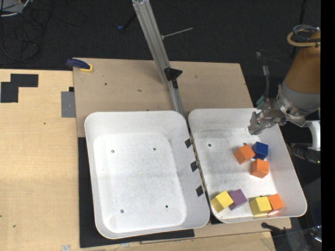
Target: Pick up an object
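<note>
Several small blocks lie in the right bin (220,124). An orange block (243,153), a blue block (260,150) and a second orange block (259,168) cluster at the right middle. Along the near edge sit a yellow block (223,200), a purple block (237,197), another yellow block (259,205) and an orange block (275,202). My gripper (256,127) hangs over the bin's right side, just above and behind the blue block. Nothing shows between its fingers.
The left bin (99,129) lies beside the right one, with black clips (192,165) along the shared edge. A slanted metal rail (157,46) rises behind the bins. The arm with its orange band (306,69) enters from the right.
</note>
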Controlling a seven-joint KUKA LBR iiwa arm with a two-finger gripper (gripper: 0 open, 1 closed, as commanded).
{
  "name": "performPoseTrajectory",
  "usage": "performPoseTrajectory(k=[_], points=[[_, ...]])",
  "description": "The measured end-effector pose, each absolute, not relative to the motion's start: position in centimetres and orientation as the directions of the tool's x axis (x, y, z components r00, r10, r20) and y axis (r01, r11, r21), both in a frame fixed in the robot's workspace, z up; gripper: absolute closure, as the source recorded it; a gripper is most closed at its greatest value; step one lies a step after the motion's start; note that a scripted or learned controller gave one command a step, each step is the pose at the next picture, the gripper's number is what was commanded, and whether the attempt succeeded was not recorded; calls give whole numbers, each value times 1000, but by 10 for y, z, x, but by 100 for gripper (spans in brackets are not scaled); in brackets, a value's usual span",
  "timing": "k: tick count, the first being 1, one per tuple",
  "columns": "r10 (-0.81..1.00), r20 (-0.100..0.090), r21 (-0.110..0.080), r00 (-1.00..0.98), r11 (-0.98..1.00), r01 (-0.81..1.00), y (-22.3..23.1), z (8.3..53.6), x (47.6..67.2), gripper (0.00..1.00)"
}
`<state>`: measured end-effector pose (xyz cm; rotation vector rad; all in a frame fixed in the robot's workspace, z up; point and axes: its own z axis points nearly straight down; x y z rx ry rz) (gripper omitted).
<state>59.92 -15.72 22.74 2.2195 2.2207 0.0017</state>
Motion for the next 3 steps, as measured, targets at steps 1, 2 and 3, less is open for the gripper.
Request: performPoseTrajectory(k=[1,2,3], points=[[1000,0,-2,-3,3,1000,-105,237,609,100],[1000,3,-3,-5,5,1000,-43,236,615,100],[1000,2,-2,-5,5,1000,18,230,629,100]])
